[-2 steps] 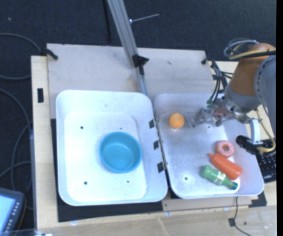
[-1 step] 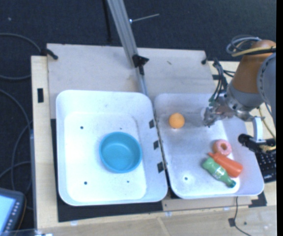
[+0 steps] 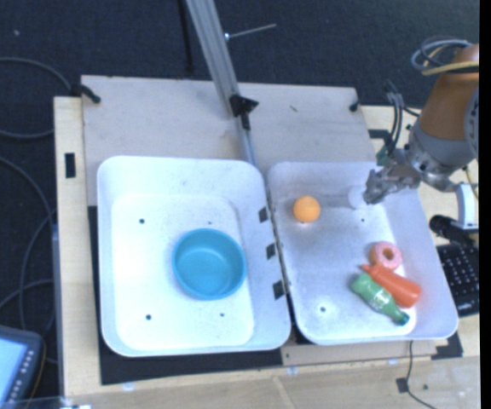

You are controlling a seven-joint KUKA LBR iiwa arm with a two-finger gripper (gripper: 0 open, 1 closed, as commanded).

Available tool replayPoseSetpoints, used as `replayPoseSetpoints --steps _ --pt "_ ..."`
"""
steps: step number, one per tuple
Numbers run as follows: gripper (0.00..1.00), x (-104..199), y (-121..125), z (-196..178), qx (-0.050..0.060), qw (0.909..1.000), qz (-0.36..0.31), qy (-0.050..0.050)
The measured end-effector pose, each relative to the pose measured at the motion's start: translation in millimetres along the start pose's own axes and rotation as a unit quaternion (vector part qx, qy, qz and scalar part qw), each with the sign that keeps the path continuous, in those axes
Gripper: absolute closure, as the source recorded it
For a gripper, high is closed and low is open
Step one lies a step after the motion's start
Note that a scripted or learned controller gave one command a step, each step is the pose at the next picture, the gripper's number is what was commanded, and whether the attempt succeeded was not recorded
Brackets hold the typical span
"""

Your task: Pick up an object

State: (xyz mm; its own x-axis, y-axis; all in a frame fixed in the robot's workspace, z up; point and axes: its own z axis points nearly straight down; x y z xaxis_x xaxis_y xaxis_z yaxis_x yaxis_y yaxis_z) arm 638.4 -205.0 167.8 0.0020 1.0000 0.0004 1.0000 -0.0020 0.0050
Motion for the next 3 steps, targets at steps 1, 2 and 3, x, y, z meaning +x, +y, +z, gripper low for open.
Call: replayPoseSetpoints --steps 1,2,3 --pt "1.00 -8.5 -0.5 -64.3 -0.003 1.0000 0.002 -0.001" --pt "1.00 -3.7 4.2 -129.9 -0.002 1.0000 -0.004 0.000" --pt "1.00 48.9 -3.2 -130.5 0.002 1.0000 -0.005 0.000"
